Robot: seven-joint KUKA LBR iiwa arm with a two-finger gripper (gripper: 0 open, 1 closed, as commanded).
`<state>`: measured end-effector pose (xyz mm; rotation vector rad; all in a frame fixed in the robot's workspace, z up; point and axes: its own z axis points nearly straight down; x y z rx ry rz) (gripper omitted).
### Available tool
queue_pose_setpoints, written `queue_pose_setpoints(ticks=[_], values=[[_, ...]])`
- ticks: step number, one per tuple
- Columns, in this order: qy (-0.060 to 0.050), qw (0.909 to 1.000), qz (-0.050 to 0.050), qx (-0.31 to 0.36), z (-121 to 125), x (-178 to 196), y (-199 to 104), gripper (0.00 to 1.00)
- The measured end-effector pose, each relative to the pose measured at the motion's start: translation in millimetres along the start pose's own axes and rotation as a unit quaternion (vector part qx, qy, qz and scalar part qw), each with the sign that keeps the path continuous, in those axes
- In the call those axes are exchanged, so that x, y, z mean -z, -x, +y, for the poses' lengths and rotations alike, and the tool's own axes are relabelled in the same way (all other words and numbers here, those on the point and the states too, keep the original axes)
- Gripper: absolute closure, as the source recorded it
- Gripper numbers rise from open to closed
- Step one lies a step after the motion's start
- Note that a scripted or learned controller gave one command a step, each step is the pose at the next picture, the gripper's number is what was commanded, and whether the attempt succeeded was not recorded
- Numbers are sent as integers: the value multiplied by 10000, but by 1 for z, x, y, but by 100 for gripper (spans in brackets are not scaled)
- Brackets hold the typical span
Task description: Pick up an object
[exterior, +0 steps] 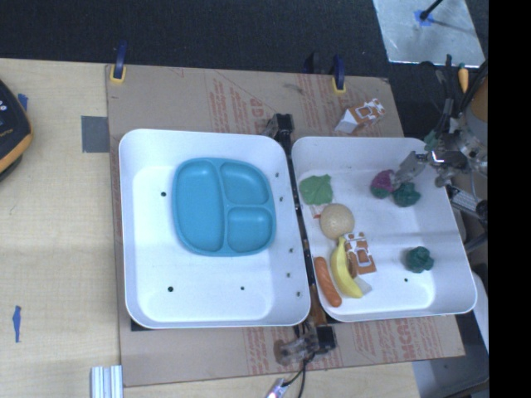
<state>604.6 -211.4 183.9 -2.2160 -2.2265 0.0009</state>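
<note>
The right bin point(440, 222) holds a purple piece point(382, 182) and a dark green piece point(406, 195) near its far right corner. My gripper point(417, 163) hangs just above and to the right of these two, reaching in over the bin's right rim. Nothing shows in its grasp. Further forward lie a green broccoli piece point(419, 259), a flat green leaf point(316, 189), a beige ball point(337, 220), a yellow banana point(344, 270), a small orange-and-white carton point(360, 254) and an orange sausage point(327, 282).
The left bin point(145, 264) bears a blue divided plate point(224, 206). A small carton point(363, 115) lies on the cardboard behind the right bin. Clamps point(338, 71) hold the cardboard's far edge. A yellow-black device point(10, 131) sits at the far left.
</note>
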Motion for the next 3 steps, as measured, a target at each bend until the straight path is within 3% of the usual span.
queue_pose_setpoints(ticks=[1,2,3], values=[[-21,10000,2,9,51,-93,-1,0],[-8,10000,-7,27,52,-81,0,100],[-15,10000,4,5,52,-50,-74,100]])
